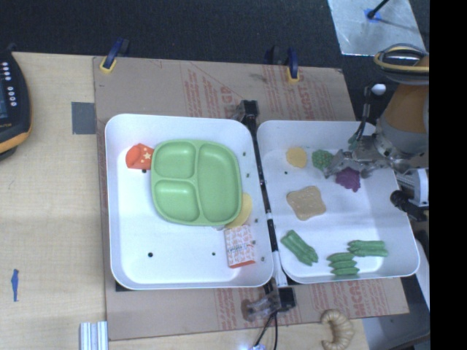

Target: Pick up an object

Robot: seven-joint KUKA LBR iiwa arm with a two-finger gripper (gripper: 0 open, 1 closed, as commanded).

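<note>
My gripper (352, 165) hangs low over the far part of the right bin (379, 217). Directly beneath and just in front of it lies a small purple toy (349, 181). A green broccoli-like piece (321, 157) sits at its left side, touching or nearly touching it. Further left is a yellow disc (296, 157). A tan toast-shaped piece (306, 202) lies nearer the bin's middle. Green pods (299, 246) (343, 262) (367, 248) lie along the near edge. The grey arm with its orange band (405, 115) comes in from the right.
The left bin (131, 224) holds a green divided plate (197, 182), a red piece with a star (139, 156), a yellow item (246, 208) partly under the plate and a red-and-white packet (239, 246). A ridge with clamps (263, 195) separates the bins.
</note>
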